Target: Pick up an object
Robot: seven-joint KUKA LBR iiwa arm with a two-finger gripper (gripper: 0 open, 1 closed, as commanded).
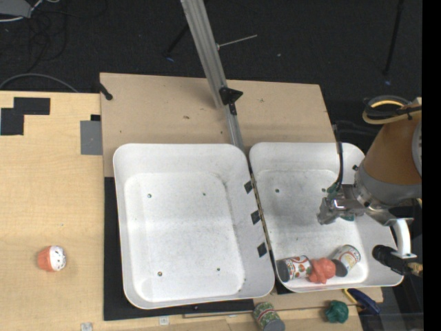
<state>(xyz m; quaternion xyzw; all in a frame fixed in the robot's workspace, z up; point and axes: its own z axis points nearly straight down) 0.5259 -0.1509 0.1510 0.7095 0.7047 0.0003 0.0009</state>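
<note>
On the worktop [41, 185] at far left lies a small round red-and-white toy [51, 258], well apart from the bins. The left bin [124, 158] sits beside the right bin [262, 158], their edges meeting along a row of black clips. Against the right bin's near wall lie three things in a row: a small can [296, 267] on its side, long axis running left to right; a red lump [321, 270] touching it; then a second can [346, 258], tilted up toward the right. Outside the bins near the front edge sit a dark can [266, 315] and a green lump [337, 312]. The arm [393, 164] reaches in from the right, wrist bent down, its pincer [332, 208] over the right bin's middle, above the row; I cannot tell how it is set.
</note>
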